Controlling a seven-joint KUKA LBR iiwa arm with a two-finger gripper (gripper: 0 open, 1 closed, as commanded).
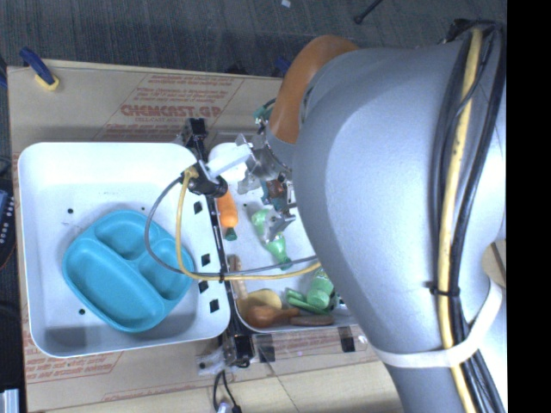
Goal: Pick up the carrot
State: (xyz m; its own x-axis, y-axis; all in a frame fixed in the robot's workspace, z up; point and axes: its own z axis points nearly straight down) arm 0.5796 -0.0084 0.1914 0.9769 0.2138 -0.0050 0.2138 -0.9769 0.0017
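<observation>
The carrot (227, 213) is seen lying in the right bin (250, 321), close against the divider (215, 231) between the two bins, its orange body running roughly along that wall. The tool (269, 198) is placed just beside it, to its right, low over the bin floor. Whether the tool is spread or closed cannot be told, since its tip is blurred and partly hidden under the arm (387, 196). Nothing can be seen held by it; the carrot appears to rest free of it.

Several risks can be judged from this layout. The carrot is crowded against the divider, so one side of a grasp may be blocked by the wall and the carrot may be pushed rather than enclosed. Green toys (269, 235) lie just below the tool and could be caught instead. A yellow hose (181, 222) is looped across the divider near the carrot and could be snagged on descent or lift. A round carrot could also be expected to roll away.

A blue tray (120, 269) sits in the left bin (52, 188), well apart from the work.
</observation>
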